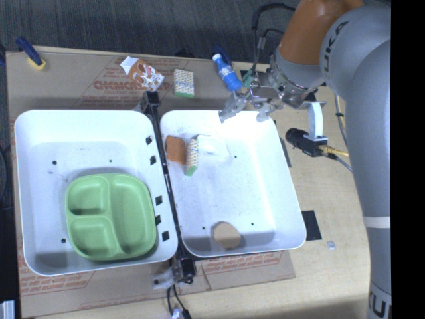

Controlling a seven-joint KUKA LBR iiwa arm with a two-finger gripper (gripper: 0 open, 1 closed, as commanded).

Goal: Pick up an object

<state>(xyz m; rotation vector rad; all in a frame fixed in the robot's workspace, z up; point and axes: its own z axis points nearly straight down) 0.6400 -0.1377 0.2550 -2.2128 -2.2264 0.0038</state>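
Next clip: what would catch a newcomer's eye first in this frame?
The green divided plate in the left bin stands out most, bright against the white. Next comes the big grey arm with its orange band at the upper right, its gripper over the far rim of the right bin, nothing visible between the fingers. That bin holds an orange-brown piece beside a striped item, and a tan round object near the front wall.

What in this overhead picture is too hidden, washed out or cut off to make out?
- The pincer: too small and bright to tell how its tips stand.
- A pale thing in the right bin: glare washes it out.
- The tan object by that bin's near wall: too small to identify.
- The arm: cut off by the picture's top and bottom edges.
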